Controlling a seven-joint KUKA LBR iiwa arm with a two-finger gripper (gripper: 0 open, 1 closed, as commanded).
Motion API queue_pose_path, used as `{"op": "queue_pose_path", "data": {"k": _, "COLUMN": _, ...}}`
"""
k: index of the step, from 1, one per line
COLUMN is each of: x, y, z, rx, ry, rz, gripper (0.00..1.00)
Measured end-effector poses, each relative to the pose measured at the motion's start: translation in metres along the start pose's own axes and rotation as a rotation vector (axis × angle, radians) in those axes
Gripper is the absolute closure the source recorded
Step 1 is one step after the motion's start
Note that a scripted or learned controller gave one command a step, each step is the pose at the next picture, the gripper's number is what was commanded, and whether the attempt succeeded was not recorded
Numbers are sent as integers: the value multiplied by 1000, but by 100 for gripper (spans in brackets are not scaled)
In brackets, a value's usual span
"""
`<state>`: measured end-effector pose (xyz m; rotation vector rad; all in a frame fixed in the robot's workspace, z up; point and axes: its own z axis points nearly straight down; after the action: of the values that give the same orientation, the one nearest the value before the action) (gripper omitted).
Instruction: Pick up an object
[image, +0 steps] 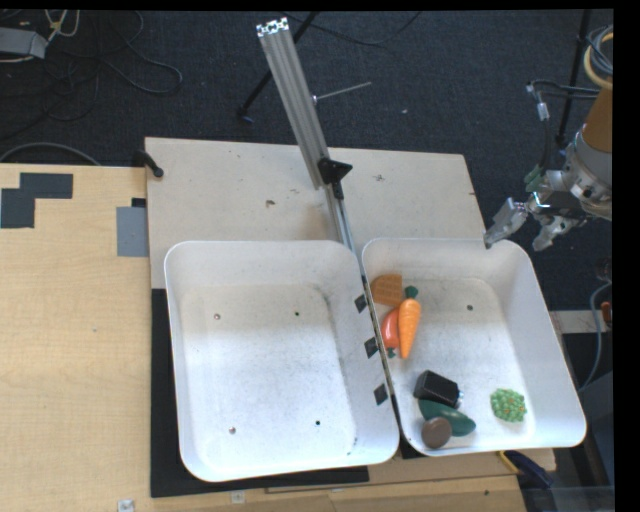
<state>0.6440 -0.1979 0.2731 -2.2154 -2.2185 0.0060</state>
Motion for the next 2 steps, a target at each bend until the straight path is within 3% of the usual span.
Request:
{"op": "queue_pose_path", "data": {"k": 1, "x": 0, "y": 1, "z": -3, "rx": -4, "ry": -2, "rz": -3, "gripper": 0}}
{"op": "queue_pose_path", "data": {"k": 2, "x": 0, "y": -5, "z": 60, "rx": 1, "ry": 0, "rz": 0, "gripper": 0}}
